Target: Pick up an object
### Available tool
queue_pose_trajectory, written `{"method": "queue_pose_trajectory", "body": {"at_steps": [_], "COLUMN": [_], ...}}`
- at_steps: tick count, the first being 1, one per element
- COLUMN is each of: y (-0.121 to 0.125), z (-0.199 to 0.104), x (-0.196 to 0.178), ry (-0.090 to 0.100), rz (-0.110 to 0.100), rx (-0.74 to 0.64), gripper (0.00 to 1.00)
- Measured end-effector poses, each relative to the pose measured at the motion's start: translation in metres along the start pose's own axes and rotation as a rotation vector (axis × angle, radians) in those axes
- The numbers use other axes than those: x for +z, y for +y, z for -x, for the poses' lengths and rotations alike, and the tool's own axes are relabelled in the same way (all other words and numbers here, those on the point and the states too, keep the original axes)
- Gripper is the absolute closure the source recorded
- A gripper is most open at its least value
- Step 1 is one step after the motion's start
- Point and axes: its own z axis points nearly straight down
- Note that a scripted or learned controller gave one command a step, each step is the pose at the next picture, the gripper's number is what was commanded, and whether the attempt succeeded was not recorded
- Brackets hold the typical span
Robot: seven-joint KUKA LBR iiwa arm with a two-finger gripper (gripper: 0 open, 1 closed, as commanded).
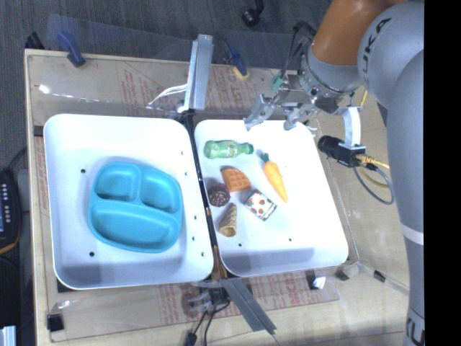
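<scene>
The right bin (317, 215) holds a green bottle (227, 149) lying on its side near the back. An orange carrot (274, 179), a waffle piece (235, 179), a dark round cupcake (217, 192), an ice cream cone (228, 220) and a small printed can (260, 205) lie close together in its middle. My gripper (274, 117) hangs above the bin's back edge, up and to the right of the bottle. Its fingers are spread apart with nothing between them.
The left bin (65, 143) carries a blue divided tray (137, 206). A grey metal bar (199, 74) stands upright behind the seam between the two bins. Clamps sit along the bench's back edge.
</scene>
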Motion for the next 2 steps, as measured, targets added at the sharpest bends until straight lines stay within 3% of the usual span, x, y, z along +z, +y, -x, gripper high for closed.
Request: {"method": "queue_pose_trajectory", "body": {"at_steps": [1, 2], "y": [0.01, -0.023], "z": [0.011, 0.001], "x": [0.14, 0.184], "ry": [0.0, 0.0], "rz": [0.0, 0.001], "rx": [0.0, 0.002], "gripper": [0.0, 0.0]}}
